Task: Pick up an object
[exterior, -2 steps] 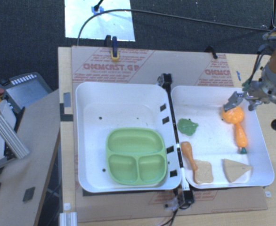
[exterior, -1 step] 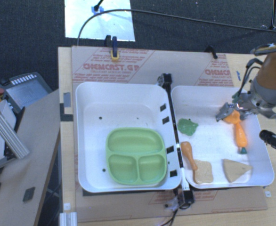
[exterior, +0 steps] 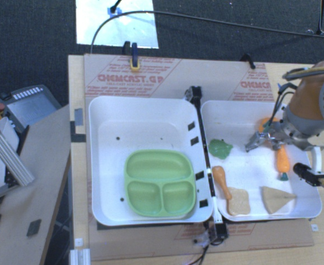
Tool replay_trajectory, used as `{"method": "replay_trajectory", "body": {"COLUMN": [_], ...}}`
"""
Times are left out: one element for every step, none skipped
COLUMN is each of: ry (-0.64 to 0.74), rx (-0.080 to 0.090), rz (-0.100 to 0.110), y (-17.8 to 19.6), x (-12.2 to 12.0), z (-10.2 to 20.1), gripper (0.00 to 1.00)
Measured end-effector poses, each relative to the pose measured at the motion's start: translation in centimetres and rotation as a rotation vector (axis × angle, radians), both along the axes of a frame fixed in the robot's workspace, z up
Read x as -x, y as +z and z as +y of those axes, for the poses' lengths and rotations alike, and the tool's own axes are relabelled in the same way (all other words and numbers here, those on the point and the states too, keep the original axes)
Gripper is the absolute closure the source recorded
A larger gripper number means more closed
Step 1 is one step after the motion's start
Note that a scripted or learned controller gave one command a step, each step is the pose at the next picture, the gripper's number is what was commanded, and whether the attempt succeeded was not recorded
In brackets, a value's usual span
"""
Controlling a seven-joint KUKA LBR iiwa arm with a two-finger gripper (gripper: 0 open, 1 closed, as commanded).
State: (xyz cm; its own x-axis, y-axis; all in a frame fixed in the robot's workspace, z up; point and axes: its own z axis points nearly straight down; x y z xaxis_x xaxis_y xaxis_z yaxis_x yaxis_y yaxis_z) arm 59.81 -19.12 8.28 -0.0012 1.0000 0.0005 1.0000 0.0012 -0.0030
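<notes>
Right bin (exterior: 245, 112), contents: orange carrot (exterior: 283, 160), lying lengthwise toward the right wall, stem end nearer the front. Green leafy piece (exterior: 220, 148) at the left wall. Orange drumstick-shaped piece (exterior: 221, 181) beside a tan bread slice (exterior: 239, 201) at the front. Tan wedge (exterior: 276, 198) at front right.

Gripper (exterior: 268, 138): low in the right bin, just beside the carrot's upper end; contact and finger spread cannot be told; no item visibly held.

Left bin (exterior: 109, 126): one green three-compartment plate (exterior: 160, 182).
</notes>
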Motion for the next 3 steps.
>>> {"method": "replay_trajectory", "body": {"ry": [0.000,0.000,-0.002], "rx": [0.001,0.002,0.002], "rz": [-0.004,-0.008,-0.009], "y": [0.2,1.4,7.3], "x": [-0.1,-0.2,0.6], "z": [0.0,0.0,-0.1], "gripper": [0.00,1.00,1.00]}}
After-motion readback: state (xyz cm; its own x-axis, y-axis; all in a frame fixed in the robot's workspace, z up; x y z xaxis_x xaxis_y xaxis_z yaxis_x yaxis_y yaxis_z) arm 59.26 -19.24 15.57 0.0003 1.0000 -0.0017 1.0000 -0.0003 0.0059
